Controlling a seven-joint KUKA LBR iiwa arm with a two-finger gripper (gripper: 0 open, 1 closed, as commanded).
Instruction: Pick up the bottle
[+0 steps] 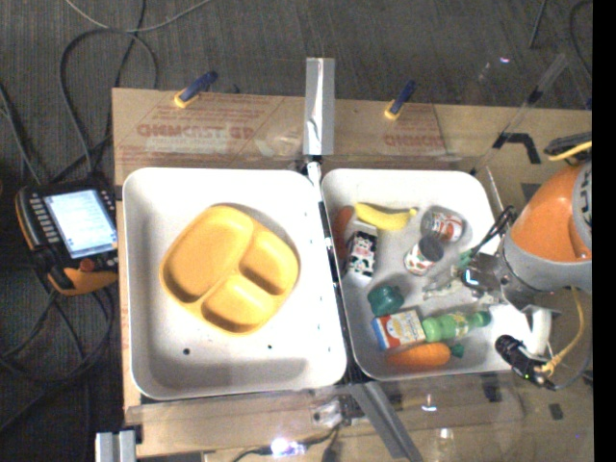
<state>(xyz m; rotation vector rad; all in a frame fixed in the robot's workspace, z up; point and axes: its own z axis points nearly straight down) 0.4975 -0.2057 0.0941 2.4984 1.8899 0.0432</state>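
Bottle [450,326] lies flat, long axis left-right, cap pointing right; jaws' state unclear.

Two white bins sit side by side on the counter [192,123]: the left bin [144,354] holds a yellow divided tray [231,268], and the right bin [476,186] is crowded with small things. Among them a banana [385,217] lies at the far side, a carrot [420,356] at the near edge, and just beyond the carrot a green bottle [452,326] lies on its side beside a red carton [397,330]. The arm's pincer [462,279] hangs over the right part of that bin, near the bottle's far side.
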